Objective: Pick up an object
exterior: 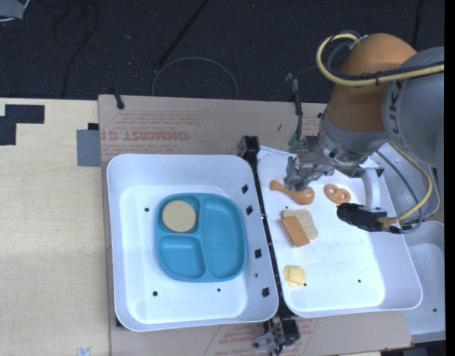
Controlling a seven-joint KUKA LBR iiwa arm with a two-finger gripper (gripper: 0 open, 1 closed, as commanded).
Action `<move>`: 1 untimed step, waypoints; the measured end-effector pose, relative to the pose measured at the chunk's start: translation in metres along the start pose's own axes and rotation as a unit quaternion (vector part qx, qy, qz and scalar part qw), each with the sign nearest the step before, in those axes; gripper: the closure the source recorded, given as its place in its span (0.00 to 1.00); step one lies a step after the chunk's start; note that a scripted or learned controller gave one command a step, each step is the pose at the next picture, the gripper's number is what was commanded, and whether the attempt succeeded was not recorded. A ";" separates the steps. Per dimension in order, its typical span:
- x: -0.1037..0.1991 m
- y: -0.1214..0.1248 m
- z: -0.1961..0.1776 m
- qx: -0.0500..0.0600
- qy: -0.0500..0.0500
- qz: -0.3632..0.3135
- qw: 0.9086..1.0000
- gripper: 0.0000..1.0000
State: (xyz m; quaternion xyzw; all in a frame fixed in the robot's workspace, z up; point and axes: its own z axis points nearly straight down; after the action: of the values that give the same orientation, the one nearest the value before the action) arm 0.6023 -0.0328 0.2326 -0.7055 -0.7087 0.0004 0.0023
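A grey KUKA arm leans over the right bin from its far right corner, its gripper low near the bin's far left corner; whether it is spread or closed cannot be told. Directly beneath lies an orange sausage-shaped toy, its long axis running along the far edge. A pretzel sits just beside it; a sandwich slice and a yellow piece lie toward the near edge.

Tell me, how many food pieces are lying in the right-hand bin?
4: a croissant-shaped piece under the gripper, a pretzel to its right, a sandwich slice mid-bin, a small yellow piece near the front. The arm may hide more.
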 end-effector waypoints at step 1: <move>0.053 0.000 -0.007 -0.001 0.000 0.000 1.000 1.00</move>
State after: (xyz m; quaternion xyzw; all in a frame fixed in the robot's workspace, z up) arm 0.6018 0.0203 0.2395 -0.7053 -0.7089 0.0001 0.0015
